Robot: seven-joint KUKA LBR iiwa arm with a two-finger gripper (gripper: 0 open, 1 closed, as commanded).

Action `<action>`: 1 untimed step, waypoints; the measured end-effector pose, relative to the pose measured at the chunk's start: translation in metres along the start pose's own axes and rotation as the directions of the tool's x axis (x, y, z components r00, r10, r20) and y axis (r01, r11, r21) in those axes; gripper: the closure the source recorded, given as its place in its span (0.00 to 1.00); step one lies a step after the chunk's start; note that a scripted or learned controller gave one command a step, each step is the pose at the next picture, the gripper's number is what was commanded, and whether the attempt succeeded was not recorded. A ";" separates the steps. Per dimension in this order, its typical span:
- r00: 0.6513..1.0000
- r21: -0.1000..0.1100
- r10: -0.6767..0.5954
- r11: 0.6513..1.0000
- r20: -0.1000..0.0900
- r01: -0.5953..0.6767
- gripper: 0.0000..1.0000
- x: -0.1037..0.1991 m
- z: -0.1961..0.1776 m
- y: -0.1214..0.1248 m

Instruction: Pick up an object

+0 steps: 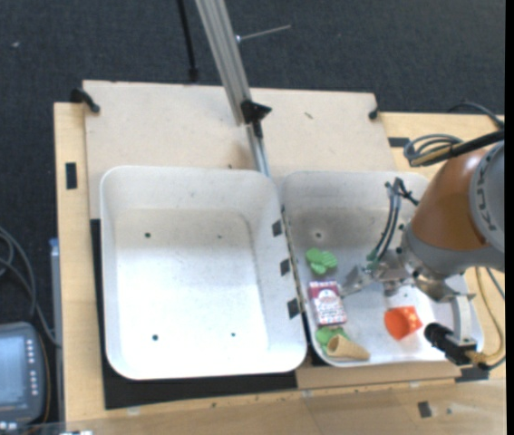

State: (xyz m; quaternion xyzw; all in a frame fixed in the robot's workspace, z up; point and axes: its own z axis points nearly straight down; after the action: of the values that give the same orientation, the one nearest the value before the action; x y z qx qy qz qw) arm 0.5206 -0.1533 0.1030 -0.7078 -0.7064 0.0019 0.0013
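Nearest candidate: a small orange plastic cup-like object (402,323) lies in the near right part of the right white bin (347,198), just near-side of the arm's wrist.
Other candidates: a flat maroon-and-white carton (327,303) lies left of the orange piece, its long axis running near to far; a green lumpy plastic piece (321,261) sits just beyond it; a tan cone-shaped piece (344,345) lies at the bin's near rim, pointing right.
Pincer: the pincer (379,275) hangs low in the right bin, under the orange-banded grey arm (451,216); its fingers are too dark and crowded by cabling to say whether apart or together, so I cannot tell. Nothing visible is clamped in it.
Key relation: the orange piece lies to the near right of the pincer, close by; the carton lies to its near left, a bit further; the green piece to its left.
Judgement: nothing is lifted yet; a short shift toward the near side would seemingly put the pincer over the orange piece.
Surroundings: the left white bin (193,270) rests beside it on the pale wooden counter (148,125).
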 end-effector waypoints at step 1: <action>1.000 -0.010 0.007 1.000 0.000 -0.007 1.00 0.000 -0.015 0.003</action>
State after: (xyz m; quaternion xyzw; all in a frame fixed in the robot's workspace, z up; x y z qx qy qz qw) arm 0.5233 -0.1537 0.1178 -0.7102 -0.7040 -0.0017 -0.0022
